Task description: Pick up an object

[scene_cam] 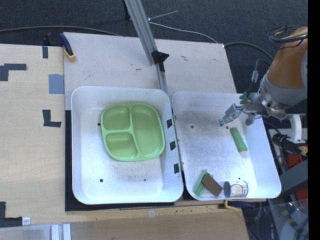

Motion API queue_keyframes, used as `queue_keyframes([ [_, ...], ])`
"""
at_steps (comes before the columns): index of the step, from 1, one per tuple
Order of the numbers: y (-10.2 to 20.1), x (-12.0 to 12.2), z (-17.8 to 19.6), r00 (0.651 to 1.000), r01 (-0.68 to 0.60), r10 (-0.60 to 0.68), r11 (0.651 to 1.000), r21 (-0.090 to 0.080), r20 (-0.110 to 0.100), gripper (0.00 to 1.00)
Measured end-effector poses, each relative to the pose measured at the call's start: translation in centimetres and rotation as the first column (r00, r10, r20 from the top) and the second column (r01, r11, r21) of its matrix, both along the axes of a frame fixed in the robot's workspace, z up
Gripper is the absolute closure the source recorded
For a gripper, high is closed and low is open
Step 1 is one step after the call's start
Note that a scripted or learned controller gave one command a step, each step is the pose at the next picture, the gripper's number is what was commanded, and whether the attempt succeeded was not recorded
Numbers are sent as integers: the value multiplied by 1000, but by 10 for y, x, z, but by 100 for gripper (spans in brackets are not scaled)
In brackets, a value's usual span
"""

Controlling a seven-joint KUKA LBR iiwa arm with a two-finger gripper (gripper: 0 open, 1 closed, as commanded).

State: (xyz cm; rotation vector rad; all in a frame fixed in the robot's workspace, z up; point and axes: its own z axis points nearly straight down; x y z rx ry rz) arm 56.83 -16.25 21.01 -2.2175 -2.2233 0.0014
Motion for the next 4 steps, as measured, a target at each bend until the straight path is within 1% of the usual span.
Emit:
queue_keyframes([
  [1,0,0,0,1000,0,0,1000,0,0,0],
  [2,9,4,-52,1000,1,-1,1000,0,-5,0],
  [3,7,12,-110,1000,1,-1,1000,0,-6,0],
  [4,8,12,-121,1000,0,0,1000,-2,0,0],
])
